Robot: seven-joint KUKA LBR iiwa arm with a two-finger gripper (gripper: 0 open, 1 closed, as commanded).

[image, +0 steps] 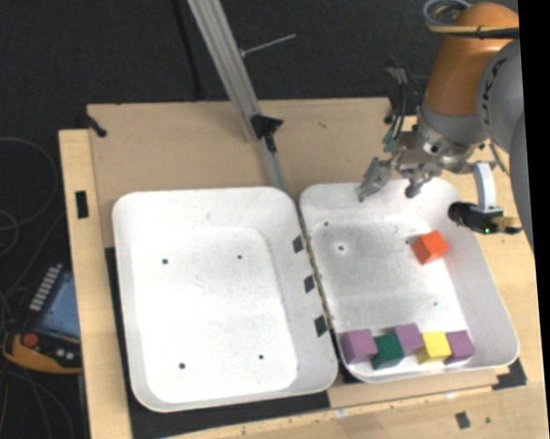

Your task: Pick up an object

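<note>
Wooden bench (193,116), two white bins. Gripper (391,179) spread wide, nothing held, over right bin's (373,273) far edge. Orange block (429,247) near right rim: likely light, rigid; pinch flat opposite faces.

Surface and bins, seen from above.
A pale wooden surface (193,116) is seen carrying two shallow white bins side by side on a dark mat (223,413): the left bin (205,294) and the right bin (382,272), their inner edges touching. A slanted metal pole (237,76) is planted at the surface's far side, just behind the bins.
</note>
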